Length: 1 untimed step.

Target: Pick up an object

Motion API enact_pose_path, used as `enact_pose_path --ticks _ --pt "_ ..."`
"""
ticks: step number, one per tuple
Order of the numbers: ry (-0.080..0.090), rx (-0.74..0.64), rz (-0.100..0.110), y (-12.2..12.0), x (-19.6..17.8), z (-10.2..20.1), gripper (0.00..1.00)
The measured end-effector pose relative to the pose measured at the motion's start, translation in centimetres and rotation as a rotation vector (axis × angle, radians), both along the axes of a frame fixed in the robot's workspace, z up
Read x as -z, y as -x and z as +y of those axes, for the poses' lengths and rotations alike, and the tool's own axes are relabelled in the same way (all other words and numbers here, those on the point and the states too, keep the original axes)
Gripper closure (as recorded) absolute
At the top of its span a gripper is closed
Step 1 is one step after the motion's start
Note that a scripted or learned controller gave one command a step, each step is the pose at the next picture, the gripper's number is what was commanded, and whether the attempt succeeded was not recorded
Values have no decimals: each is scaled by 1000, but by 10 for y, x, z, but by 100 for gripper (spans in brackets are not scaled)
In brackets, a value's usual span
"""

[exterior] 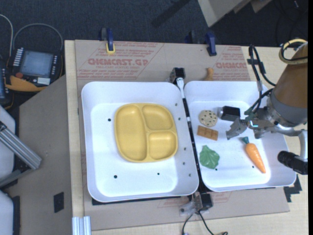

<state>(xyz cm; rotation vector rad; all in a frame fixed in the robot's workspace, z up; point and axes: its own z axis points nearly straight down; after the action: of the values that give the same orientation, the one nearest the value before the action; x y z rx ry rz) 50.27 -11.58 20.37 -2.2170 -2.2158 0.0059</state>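
The right bin (274, 177) holds a round speckled cookie (208, 117), a brown wafer piece (207, 132), a green leaf-shaped toy (209, 157) and an orange carrot (255, 157) with a green top. My gripper (243, 129) hangs low over the middle of this bin, just above and left of the carrot's green end and to the right of the cookie and wafer. I see nothing held in it. A small black and grey piece (229, 113) sits just up-left of it; I cannot tell whether it is a loose object or part of the tool.
The left bin (98, 170) carries a yellow divided plate (145, 131). The arm's orange band (293, 82) and cables (257, 67) stand over the right bin's far right side. Clamps (110, 40) sit along the cardboard's back edge.
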Motion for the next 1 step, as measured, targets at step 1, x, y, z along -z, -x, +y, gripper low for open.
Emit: enact_pose_path --ticks 1 --pt "-1 0 0 2 57 11 0"
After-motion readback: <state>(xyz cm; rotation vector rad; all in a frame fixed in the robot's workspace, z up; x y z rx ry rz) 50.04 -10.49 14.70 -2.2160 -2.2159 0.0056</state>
